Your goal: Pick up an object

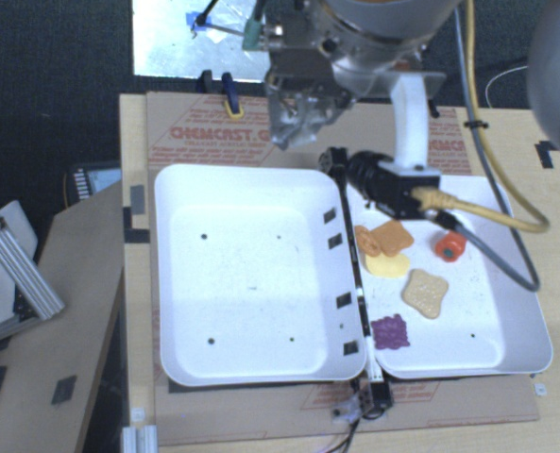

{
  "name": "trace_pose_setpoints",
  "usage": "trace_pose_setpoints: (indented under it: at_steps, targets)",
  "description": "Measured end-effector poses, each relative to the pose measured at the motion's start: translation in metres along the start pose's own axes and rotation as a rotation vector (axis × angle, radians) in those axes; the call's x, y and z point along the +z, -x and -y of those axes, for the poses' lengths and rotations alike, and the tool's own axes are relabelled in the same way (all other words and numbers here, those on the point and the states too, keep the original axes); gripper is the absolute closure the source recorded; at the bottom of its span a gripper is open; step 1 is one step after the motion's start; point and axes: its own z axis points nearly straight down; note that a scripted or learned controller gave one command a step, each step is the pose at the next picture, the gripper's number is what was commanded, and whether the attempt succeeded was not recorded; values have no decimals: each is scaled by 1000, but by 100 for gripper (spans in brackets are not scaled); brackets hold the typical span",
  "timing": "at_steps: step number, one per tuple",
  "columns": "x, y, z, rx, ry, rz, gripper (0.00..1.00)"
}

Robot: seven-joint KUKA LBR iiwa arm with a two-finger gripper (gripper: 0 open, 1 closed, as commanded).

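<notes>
**Visitor:** Where is your gripper, and what is it doing?

**Arm:** My gripper (296, 125) hangs high over the far edge of the bench, above the printed cardboard sheet (213, 132) behind the 2 bins. I see nothing between its tips, so I claim no hold. Whether it is spread or pressed together I cannot tell; it blurs against my wrist.

**Visitor:** So where are the things to pick?

**Arm:** All 5 lie in the right bin (520, 333), bunched near the divider. An orange slice-shaped toy (385, 238) overlaps a pale yellow piece (387, 265). Just beside those sits a tan bread-shaped toy (425, 293). A purple grape cluster (389, 330) lies nearer the front rim, and a small red-orange piece (450, 245) sits apart to the right.

**Visitor:** Why does that layout matter?

**Arm:** The left bin (251, 272) is probably the drop place, so I judge the pick has not begun. The red-orange piece or the bread looks like the easier target, having open floor around it. The overlapping pair risks a double grab, and a black cable fitting (383, 185) crowds the bin's back corner.
</notes>
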Motion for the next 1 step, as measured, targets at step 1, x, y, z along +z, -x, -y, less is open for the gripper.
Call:
trace_pose_setpoints:
  at_steps: [1]
  targets:
    - [0, 0, 0, -2, -1, 0, 0]
